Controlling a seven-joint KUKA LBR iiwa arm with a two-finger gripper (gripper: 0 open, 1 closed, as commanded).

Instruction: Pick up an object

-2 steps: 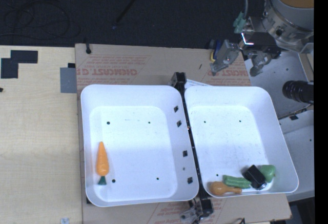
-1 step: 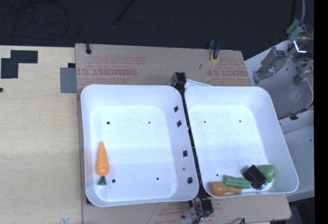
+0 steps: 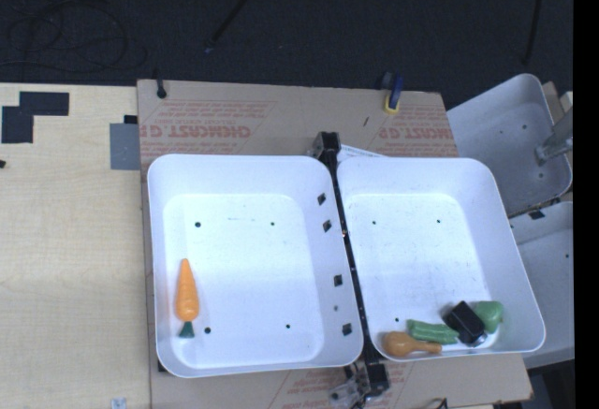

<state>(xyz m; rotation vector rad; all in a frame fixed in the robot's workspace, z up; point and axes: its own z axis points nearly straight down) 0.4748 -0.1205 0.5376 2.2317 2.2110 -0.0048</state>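
Cardboard-topped bench (image 3: pixel 281 112) w/ 2 white bins: toy carrot (image 3: pixel 186 292) at 7 o'clock of left bin (image 3: pixel 164 211), black block (image 3: pixel 464 321), green pieces (image 3: pixel 430 331) and orange pear-shaped toy (image 3: pixel 408 344) at 5 o'clock of right bin (image 3: pixel 505 239); nothing lifted yet, gripper state can't tell.

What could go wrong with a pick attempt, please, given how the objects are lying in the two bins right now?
1. The carrot lies near the left bin's left wall, so a finger may strike the wall.
2. In the right bin, the black block, green pieces and orange piece crowd the near corner, touching or overlapping; a grasp there may catch two things or push them against the rim.
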